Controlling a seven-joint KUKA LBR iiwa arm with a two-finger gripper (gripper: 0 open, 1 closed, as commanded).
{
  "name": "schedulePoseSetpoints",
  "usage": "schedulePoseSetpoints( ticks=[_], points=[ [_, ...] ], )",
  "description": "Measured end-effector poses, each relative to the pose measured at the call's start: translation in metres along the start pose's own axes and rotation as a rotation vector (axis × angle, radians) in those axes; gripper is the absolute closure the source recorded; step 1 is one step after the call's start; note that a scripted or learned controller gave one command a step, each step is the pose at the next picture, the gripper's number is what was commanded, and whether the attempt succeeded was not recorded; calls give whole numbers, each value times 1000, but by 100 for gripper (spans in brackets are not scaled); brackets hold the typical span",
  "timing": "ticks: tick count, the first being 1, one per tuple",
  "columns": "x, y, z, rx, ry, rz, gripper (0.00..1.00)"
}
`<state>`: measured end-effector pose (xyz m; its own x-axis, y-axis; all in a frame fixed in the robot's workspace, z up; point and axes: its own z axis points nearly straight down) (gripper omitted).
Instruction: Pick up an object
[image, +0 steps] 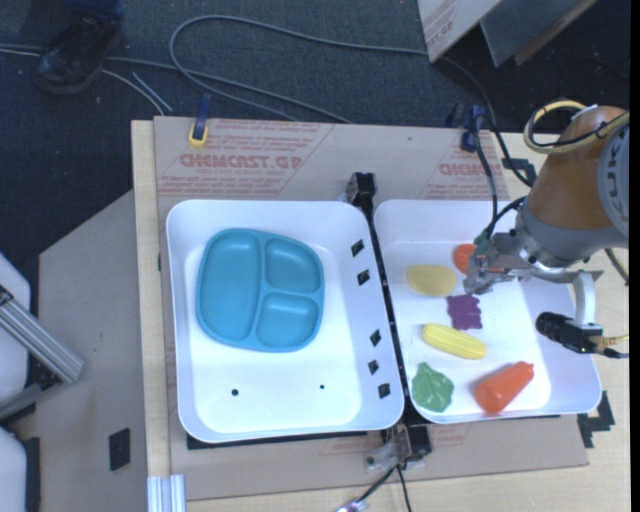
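My gripper (483, 273) hangs low over the back of the right bin (560, 400), reaching in from the right under the grey and orange arm (575, 200). Just left of it, a small orange-red object (462, 256) is partly hidden by the gripper. A pale yellow lemon-like object (431, 279) lies to the left. A purple piece (464, 312) sits just below the gripper. Toward the front lie a yellow corn cob (453, 342), a green toy (432, 388) and an orange toy pepper (503, 387).
The left bin (290, 400) holds a blue divided plate (261, 290). A black divider with clips (372, 290) runs between the bins. A black fitting with a cable (566, 332) sticks out at the right bin's right side. Cables trail over the bench's back edge.
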<state>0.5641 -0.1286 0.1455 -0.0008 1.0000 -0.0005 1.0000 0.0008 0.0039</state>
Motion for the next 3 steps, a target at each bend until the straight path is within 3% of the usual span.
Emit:
schedulePoseSetpoints(
  ticks=[2, 3],
  points=[
    [-1, -6, -84, -1, -1, 0, 100],
    [58, -15, -91, 5, 4, -6, 100]
  ],
)
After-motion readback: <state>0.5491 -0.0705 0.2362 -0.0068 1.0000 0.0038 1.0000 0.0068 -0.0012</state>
